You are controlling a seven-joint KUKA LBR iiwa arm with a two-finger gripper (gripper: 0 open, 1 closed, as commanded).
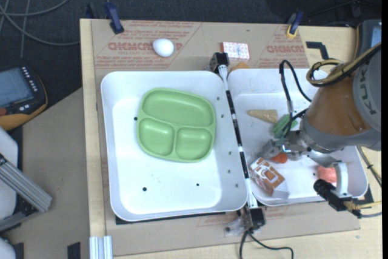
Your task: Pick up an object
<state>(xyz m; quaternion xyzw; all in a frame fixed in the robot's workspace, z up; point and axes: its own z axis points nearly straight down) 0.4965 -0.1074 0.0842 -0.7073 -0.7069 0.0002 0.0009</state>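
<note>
Camera view, taken from its left side across: the left bin (121, 130) holds a green divided plate (176, 124) with three compartments, lying flat toward the bin's upper middle; a few small dark specks dot the white floor around it. Behind this bin, on the cardboard-covered bench (91, 130), a small white egg-shaped object (162, 47) rests near the back edge, and further right a small pink-and-white patterned box (236, 50) sits just behind the seam where the two bins meet. Blue clamps (113, 17) grip the back edge of the board.

Inside the right bin (254, 79), a tan wedge-shaped piece (263, 114) lies near the upper middle. Lower, close to the dividing wall, a brown-and-white wrapped packet (267, 176) lies on the floor. Between them sit a green object (282, 126) and, just below it, a small red-orange object (279, 158), both touching or just beside the gripper (280, 144). The gripper's tip is low in the bin among these items, but the wrist hides its fingers, so whether it is spread or closed, and whether it has hold of anything, cannot be told. The arm (339, 112) stretches over the bin's right half, and a pink-red object (327, 173) shows beneath it near the right wall.
</note>
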